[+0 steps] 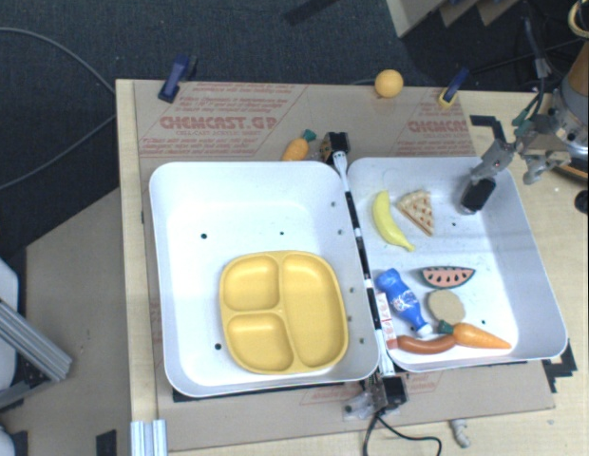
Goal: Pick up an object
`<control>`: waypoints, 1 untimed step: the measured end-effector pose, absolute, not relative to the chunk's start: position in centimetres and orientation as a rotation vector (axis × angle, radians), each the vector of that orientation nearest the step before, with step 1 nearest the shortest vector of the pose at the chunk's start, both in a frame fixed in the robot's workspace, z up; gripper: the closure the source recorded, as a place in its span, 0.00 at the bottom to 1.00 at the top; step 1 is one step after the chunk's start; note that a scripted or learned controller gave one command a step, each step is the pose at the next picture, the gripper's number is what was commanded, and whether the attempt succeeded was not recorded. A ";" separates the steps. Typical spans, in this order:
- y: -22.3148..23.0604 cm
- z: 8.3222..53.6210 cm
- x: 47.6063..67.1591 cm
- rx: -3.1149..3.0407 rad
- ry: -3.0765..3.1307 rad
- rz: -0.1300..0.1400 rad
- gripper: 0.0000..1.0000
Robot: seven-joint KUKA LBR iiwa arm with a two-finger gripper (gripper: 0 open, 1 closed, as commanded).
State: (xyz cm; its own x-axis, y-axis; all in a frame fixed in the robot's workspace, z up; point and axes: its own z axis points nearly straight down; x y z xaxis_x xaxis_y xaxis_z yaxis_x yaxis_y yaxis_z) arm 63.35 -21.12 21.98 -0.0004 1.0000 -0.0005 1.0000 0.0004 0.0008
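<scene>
Two shallow white bins sit side by side on a bench covered with brown board. The left bin (180, 255) holds a yellow divided plate (283, 310) with three compartments, lying flat toward the near side.

The right bin (522, 283) holds the toy food. A yellow banana (389, 220) lies near its left wall, running far to near, and a pizza slice (418, 211) lies just to the right of it. Nearer, a watermelon slice (448, 275) lies about mid-bin. A blue bottle with a white label (403, 301) lies tilted against the left wall, and a round tan cookie (446, 306) sits just right of it. Along the near wall a red sausage (426, 344) lies beside an orange carrot (478, 335), the carrot's green end touching the cookie's edge.

The gripper (478, 194) hangs over the far right part of the right bin, to the right of the pizza slice and apart from it. From this angle only one dark tip is visible, so how far the claw is open cannot be told, and nothing can be seen in its grasp.

Beyond the bins, an orange ball (389, 83) rests on the board's far edge, and a small orange toy (297, 147) sits behind the left bin. Blue clamps (175, 77) grip the far edge.
</scene>
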 end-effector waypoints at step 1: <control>-22.3 11.8 65.9 2.223 2.226 -0.002 0.00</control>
